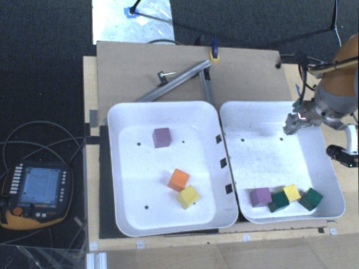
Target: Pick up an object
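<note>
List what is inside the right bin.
The right bin holds four blocks along its near edge: a purple block, a dark green block, a yellow block and another green block. The gripper hangs over its far side.

One fixed cam, mounted above my bench and looking down at a slant, so the far edge of the bench sits at the top of the frame and the near edge at the bottom. Stand-off is moderate: both bins fit whole, left bin and right bin side by side across the middle, with dark floor visible beyond the bench at top and left. The pendant lies on the floor at the left margin. My arm comes in from the frame's right, cropped by that edge. Single view, so no overlap with another to report.
</note>
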You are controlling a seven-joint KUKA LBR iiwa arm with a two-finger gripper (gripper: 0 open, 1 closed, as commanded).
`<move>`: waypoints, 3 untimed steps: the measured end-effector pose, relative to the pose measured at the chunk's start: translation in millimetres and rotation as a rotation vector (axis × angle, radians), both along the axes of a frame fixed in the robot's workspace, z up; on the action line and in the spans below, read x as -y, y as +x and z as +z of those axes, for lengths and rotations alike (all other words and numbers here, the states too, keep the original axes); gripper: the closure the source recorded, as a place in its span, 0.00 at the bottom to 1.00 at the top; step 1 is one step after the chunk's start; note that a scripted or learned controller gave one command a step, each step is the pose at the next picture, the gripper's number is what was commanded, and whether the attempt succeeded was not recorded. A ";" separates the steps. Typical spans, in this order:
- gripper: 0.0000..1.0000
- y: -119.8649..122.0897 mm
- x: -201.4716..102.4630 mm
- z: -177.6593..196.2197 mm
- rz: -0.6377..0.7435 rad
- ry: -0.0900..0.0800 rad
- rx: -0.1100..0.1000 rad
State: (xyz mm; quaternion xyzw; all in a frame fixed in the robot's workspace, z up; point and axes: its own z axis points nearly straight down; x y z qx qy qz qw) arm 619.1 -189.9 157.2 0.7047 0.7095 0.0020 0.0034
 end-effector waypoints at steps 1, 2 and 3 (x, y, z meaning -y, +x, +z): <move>1.00 7.3 2.9 46.4 -0.001 -0.001 0.000; 1.00 14.4 10.5 107.1 -0.001 -0.002 0.002; 1.00 12.1 -49.1 111.4 0.005 0.003 -0.004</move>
